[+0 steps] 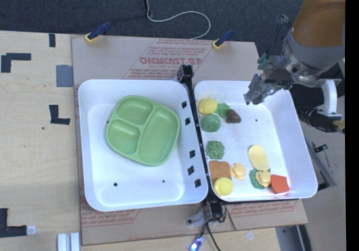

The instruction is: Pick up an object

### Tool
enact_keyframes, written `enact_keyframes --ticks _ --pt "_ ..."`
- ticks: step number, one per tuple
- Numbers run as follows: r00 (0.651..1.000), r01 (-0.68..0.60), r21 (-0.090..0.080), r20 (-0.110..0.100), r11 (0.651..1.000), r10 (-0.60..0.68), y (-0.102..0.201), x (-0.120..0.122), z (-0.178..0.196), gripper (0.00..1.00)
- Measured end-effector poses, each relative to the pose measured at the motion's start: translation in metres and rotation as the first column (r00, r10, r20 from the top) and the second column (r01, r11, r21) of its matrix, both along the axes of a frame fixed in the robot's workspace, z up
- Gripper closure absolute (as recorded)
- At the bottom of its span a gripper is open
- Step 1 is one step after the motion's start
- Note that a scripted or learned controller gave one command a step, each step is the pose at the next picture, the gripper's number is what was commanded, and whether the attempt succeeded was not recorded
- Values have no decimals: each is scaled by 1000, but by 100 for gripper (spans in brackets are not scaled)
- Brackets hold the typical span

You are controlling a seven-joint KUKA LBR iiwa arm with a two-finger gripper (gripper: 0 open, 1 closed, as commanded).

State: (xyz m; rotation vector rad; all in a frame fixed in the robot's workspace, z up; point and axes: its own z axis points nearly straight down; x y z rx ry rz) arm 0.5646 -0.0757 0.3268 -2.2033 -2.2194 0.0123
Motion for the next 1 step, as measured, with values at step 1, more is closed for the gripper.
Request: enact_keyframes --ticks 1 --pt "1000 0 -3 31 1000 0 42 -38 144 100"
